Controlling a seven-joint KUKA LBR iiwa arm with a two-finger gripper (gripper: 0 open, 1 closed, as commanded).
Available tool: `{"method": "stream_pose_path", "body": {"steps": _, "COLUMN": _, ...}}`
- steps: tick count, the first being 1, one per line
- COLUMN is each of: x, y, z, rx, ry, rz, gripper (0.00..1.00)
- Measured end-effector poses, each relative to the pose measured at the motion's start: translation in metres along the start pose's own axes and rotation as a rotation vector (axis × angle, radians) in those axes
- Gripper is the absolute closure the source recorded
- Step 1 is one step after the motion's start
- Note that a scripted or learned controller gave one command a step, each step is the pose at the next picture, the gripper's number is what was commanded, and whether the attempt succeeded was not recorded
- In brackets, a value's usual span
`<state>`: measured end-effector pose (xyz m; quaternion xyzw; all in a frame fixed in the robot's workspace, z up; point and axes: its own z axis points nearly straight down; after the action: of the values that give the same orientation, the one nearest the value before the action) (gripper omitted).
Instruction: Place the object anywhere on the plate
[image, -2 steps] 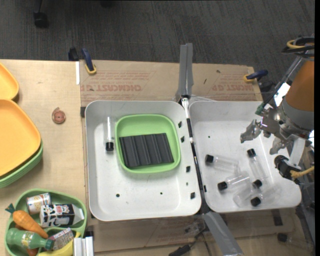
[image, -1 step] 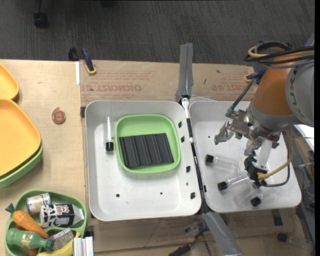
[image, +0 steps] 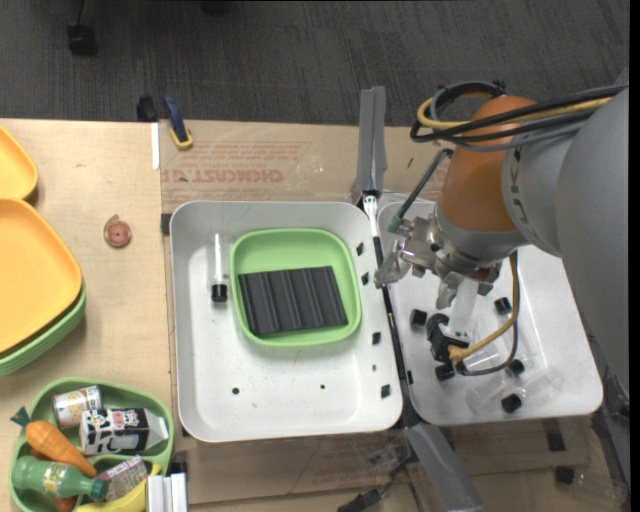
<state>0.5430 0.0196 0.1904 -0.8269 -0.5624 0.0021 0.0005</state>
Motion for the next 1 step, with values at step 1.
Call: {"method": "stream_pose_path", "body": {"steps": 1, "x": 0.0412, "y": -0.0321, "z": 0.0005, "rx": 0.001, "ry": -0.001, "rz": 0.171, "gripper": 0.00}}
